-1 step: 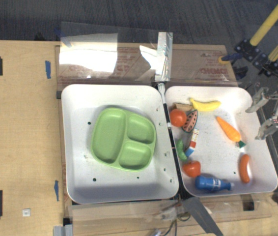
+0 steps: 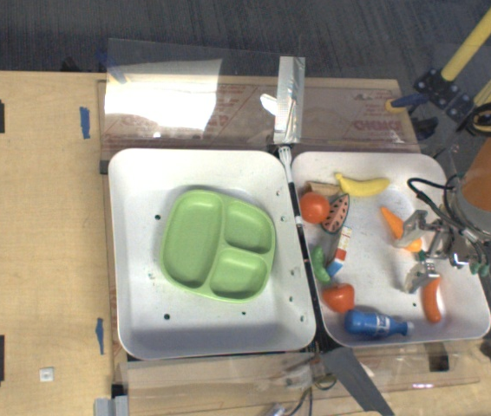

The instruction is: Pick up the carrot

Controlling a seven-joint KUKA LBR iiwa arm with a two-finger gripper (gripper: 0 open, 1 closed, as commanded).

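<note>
Bright, even overhead light fell across the bench [image 2: 29, 232], with strong white glare washing out the clear panel [image 2: 163, 102] behind the left bin's [image 2: 133, 319] far edge, soft, short shadows along the bin rims, and a slightly soft, low-resolution picture blurring fine detail toward the right edge.

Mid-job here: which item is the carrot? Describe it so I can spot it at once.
Look in the right-hand white bin, the cluttered one, not the bin holding the green divided plate. Below the yellow banana and just left of the gripper lies the carrot. It is a small orange cone, unlike the round red tomatoes and the sausage-shaped piece.
</note>
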